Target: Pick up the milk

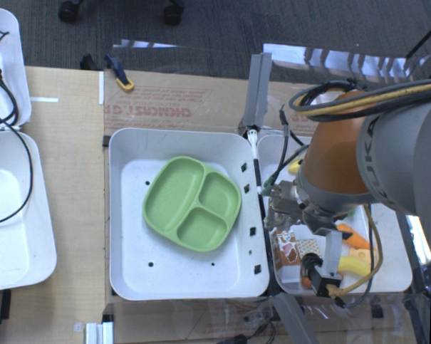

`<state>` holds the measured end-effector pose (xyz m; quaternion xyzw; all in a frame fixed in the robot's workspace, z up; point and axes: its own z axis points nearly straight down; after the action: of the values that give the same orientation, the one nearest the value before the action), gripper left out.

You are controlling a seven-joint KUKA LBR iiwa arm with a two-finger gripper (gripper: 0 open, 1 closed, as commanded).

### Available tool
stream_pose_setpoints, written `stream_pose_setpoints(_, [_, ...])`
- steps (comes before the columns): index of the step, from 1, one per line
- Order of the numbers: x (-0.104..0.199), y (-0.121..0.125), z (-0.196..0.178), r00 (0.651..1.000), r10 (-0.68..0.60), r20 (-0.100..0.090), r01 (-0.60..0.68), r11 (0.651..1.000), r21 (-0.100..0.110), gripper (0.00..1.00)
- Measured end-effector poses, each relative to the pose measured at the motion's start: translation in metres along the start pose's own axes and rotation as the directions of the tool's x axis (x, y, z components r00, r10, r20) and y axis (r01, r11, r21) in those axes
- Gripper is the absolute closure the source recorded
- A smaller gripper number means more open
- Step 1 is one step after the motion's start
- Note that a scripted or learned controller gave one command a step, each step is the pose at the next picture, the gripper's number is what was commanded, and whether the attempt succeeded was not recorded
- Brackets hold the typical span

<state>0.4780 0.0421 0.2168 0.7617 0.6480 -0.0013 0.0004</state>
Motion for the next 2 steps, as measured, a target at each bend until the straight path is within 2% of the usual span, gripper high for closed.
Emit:
stream_pose_setpoints(1, [-0.001,0.001,-0.008,1.0,-0.002,0.003,0.002,1.0,0.002,1.0])
stream_pose_setpoints(2, [-0.038,0.005,0.027,1.0,0.01,0.0,-0.01,1.0,0.004,1.0])
